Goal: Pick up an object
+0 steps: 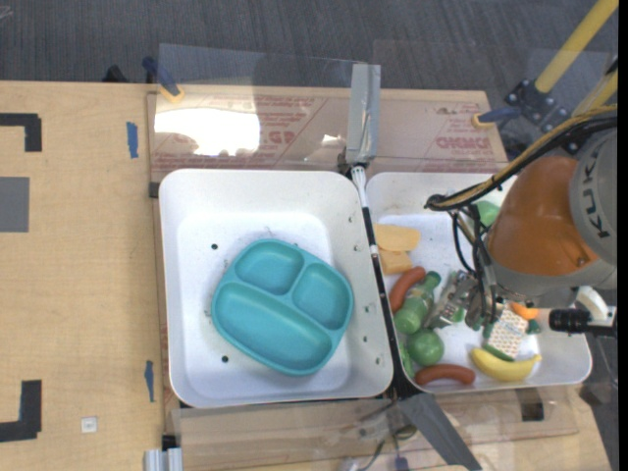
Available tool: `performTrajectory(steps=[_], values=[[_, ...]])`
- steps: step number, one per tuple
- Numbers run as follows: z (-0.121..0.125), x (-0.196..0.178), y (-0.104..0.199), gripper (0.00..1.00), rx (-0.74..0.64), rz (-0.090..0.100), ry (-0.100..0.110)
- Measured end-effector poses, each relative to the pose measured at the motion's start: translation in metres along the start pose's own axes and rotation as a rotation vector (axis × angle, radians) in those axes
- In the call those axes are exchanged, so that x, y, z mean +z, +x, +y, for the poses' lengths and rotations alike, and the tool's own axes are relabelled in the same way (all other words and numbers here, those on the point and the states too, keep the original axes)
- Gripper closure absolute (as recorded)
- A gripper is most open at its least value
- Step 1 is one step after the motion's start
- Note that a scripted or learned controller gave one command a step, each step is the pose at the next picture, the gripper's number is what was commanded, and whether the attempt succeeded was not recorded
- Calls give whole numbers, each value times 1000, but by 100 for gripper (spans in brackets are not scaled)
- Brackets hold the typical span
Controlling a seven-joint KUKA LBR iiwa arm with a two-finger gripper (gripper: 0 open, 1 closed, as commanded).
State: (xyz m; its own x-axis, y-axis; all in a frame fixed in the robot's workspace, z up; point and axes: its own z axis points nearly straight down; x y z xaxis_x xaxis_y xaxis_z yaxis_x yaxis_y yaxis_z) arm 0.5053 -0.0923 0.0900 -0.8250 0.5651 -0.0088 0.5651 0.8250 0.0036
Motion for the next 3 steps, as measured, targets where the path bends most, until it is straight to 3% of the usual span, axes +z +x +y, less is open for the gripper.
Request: performTrajectory(steps=[1, 2, 3], values=[[-30, -89, -46, 100, -272, -2, 0], [-75, 1, -51, 100, -406, -1, -1], [-89, 2, -93, 100, -672, 4, -7]])
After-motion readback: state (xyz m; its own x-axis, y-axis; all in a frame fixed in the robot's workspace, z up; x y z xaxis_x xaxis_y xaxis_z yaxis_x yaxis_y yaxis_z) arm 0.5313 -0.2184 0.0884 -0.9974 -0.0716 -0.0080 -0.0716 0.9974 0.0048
